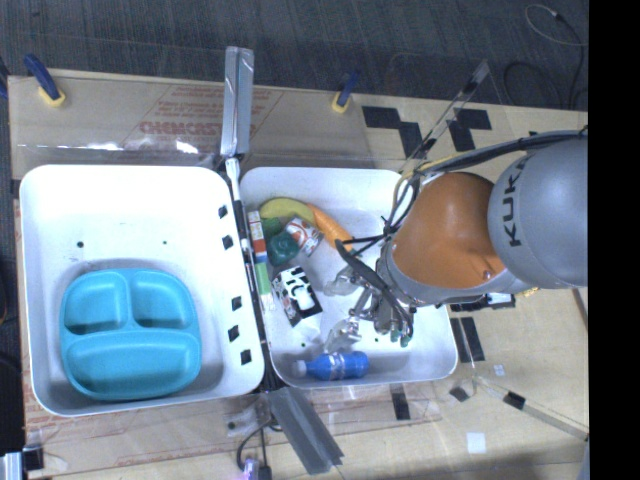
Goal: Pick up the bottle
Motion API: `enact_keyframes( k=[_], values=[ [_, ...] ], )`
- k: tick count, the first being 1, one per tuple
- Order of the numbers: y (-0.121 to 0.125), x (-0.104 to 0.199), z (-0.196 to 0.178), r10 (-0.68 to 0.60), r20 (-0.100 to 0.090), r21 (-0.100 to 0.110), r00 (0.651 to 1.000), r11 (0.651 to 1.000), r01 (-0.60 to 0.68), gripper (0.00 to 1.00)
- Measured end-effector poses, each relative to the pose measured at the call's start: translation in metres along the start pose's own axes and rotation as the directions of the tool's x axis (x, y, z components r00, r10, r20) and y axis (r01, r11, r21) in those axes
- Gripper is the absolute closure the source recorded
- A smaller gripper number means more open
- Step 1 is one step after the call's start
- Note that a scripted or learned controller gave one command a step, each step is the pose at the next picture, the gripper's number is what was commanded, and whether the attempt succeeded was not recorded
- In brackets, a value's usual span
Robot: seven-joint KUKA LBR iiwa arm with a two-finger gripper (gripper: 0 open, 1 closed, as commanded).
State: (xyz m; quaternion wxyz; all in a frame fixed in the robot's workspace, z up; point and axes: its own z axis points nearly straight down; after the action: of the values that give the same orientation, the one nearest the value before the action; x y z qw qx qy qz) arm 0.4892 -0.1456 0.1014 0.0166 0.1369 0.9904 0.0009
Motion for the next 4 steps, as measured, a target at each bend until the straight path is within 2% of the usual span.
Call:
enact_keyframes(
  k=[1, 2, 3, 4],
  values=[
    [-0.001, 0.003, -0.004, -0.004, -0.013, 0.002, 1.0, 1.0, 0.004, 1.0],
    [-0.029, 0.004, 0.011, 0.175, -0.032, 0.011, 0.984, 0.985, -0.174, 1.0],
    [-0.028, 0.003, 0.004, 0.17, -0.035, 0.011, 0.985, 0.985, -0.17, 1.0],
    [0.008, -0.004, 0.013, 0.309, -0.031, 0.017, 0.951, 0.951, -0.308, 1.0]
  ],
)
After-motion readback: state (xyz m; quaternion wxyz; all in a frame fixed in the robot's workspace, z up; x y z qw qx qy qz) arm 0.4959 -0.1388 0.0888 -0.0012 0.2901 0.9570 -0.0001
